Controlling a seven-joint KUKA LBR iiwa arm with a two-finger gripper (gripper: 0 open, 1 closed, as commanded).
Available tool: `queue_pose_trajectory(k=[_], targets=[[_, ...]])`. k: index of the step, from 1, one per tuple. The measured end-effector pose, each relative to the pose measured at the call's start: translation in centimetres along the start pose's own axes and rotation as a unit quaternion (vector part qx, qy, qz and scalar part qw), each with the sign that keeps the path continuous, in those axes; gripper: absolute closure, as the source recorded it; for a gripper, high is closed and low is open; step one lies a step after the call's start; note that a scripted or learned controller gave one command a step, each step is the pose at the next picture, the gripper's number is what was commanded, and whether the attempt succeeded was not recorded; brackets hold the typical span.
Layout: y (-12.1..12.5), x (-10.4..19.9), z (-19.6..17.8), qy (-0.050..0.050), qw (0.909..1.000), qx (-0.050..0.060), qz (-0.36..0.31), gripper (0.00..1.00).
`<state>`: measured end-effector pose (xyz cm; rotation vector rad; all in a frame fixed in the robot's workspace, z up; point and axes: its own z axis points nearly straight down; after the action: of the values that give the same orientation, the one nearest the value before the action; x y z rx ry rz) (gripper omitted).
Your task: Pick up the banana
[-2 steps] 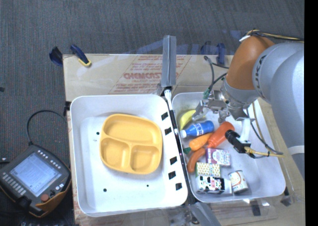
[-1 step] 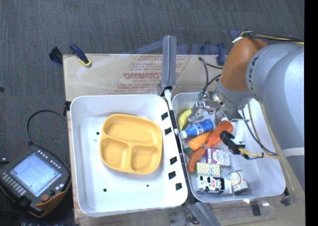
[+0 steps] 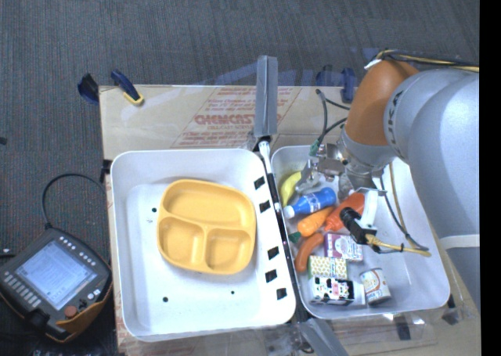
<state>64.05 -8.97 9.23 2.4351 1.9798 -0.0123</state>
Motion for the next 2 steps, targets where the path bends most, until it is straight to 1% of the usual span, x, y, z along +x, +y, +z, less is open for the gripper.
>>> queue_pose_trajectory(k=[1, 2], targets=[[0.26, 0.01, -0.03, -0.002, 0.9994, -0.001, -0.034, 0.00], [-0.04, 0.27, 0.07, 0.001, 0.9984, 0.007, 0.055, 0.00]])
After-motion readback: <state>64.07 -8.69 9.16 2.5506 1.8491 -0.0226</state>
